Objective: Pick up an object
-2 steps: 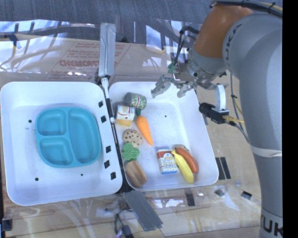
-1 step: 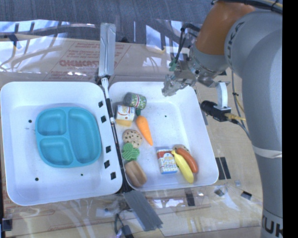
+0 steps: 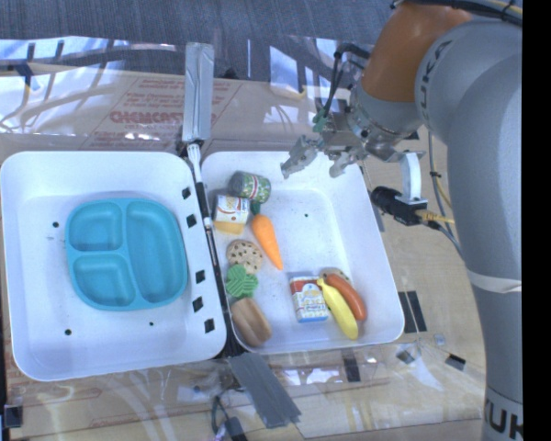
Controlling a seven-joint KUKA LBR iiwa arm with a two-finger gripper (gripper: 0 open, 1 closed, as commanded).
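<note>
Nothing picked yet: the grey two-finger gripper [image 3: 317, 158] hangs open and empty over the far edge of the right shallow white plastic bin [image 3: 372, 232].

Judged from this, the whole grasp is left to do. The nearest likely target, the tapered orange plastic carrot [image 3: 267, 240], lies flat in that bin's left half, just beside the yellow-and-white carton [image 3: 230, 214]; its long axis runs diagonally, tip pointing toward the near right, blunt end toward the green-labelled can [image 3: 249, 186].

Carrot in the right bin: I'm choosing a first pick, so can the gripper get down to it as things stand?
Probably yes. The carrot lies open from above, with bare floor on its right. The gripper hovers near the bin's far rim; the small carton beside it could crowd a finger.
</note>
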